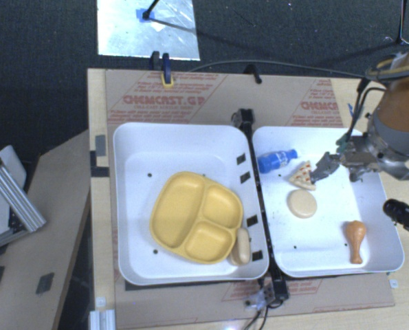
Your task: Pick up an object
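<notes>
The right bin [376,205] holds a blue bottle [277,160] lying on its side, a pizza slice [302,176], a round beige biscuit [302,203] and a drumstick [355,239]. My gripper [340,168] hangs over the upper part of this bin, open, with nothing between its fingers. Its left fingertip [323,166] is just right of the pizza slice, close to its edge. Whether it touches the slice I cannot tell.
The left bin [139,184] holds a yellow divided plate [197,216] with a pale bread roll [241,246] at its lower right corner. A black divider with clips [253,184] runs between the bins. Cables hang near the arm at the right.
</notes>
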